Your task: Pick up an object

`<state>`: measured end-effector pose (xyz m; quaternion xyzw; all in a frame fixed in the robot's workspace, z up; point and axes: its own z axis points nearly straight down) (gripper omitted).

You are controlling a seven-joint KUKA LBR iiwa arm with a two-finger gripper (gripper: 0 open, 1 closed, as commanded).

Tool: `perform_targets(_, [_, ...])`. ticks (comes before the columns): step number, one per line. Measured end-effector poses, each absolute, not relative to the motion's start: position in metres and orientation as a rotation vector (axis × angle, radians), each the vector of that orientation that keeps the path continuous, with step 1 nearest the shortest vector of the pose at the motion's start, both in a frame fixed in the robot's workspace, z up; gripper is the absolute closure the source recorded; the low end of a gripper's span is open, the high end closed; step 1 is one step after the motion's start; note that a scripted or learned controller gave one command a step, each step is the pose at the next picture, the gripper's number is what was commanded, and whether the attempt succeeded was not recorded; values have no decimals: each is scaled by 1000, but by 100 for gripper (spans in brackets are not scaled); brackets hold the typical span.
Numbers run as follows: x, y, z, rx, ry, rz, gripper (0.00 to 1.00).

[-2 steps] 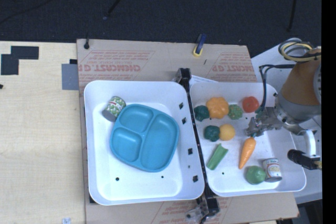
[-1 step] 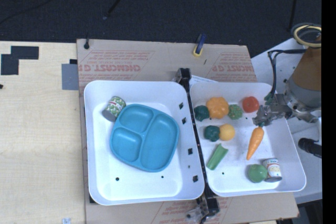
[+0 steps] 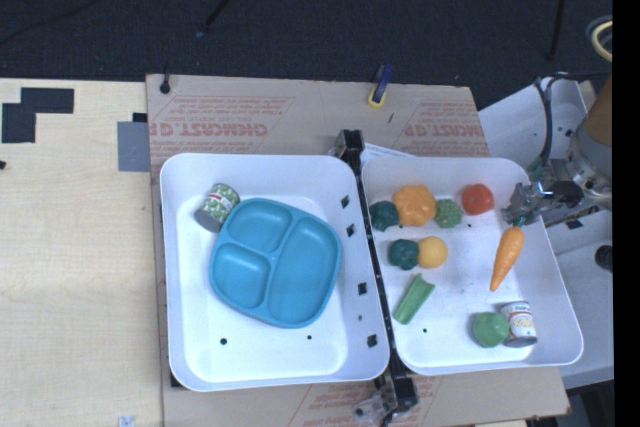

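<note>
My fingers hung at the right bin's rim just above the carrot, gripping nothing; their opening I cannot tell.

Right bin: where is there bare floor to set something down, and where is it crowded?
In the right bin, bare floor lies between the cucumber and the carrot, reaching the front wall left of the green ball. The back left is crowded: orange pepper, broccoli, tomato. The claw sits at the right rim.
</note>
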<state>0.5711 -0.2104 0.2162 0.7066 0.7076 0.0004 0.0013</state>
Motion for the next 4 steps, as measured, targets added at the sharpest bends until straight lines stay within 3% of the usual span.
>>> perform_targets(1, [571,-211,228,2219,2224,0,100])
perform_targets(4, [520,-62,220,2220,2231,-2,100])
